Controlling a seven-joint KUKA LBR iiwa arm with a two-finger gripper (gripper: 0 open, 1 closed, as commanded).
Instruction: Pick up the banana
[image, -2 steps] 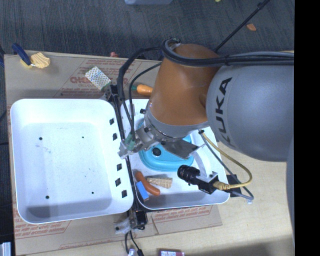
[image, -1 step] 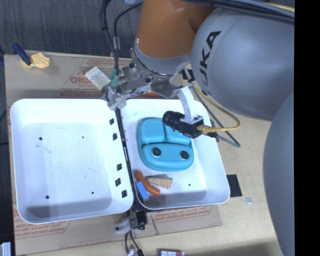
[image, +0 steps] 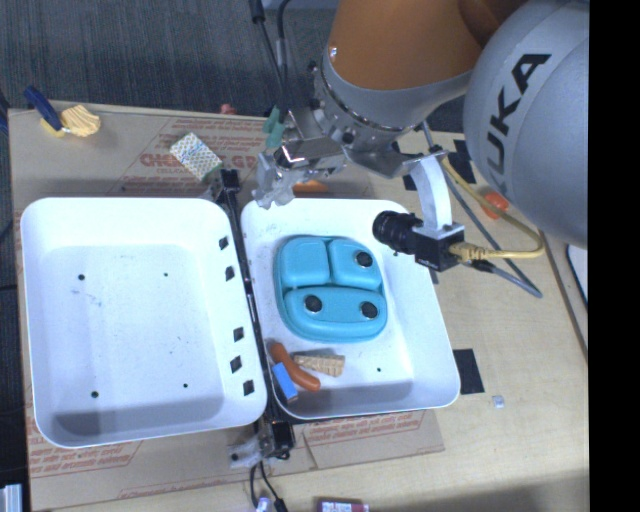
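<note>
Two shallow white bins sit side by side on the worktop (image: 520, 400) in the camera view. The left bin (image: 40, 300) lies bare. The right bin (image: 425, 345) holds a blue moulded tray (image: 330, 290) in its middle. Near its front edge are a small orange piece (image: 303, 375) and a tan ridged piece (image: 322, 363), lying close together.

The end effector (image: 280, 178) hangs over the rear left corner of the right bin, just above the rim. How far open it is cannot be told, and nothing can be made out in its grasp.

The banana cannot be identified with confidence. No clearly banana-shaped thing lies in either bin. The only yellowish item is a pale yellow lump (image: 82, 122) on the worktop at the far rear left, well apart from both bins and from the arm.

The main risk, judged from this, is a grasp on the wrong target. With the end effector above the bin's corner, a descent would likely strike the rim or the divider between the bins. If the lump is the banana, it may be awkward to reach. A black cylinder (image: 400, 232) on the wrist trails a yellow cable (image: 500, 255) that could also snag on the bin's edge.
</note>
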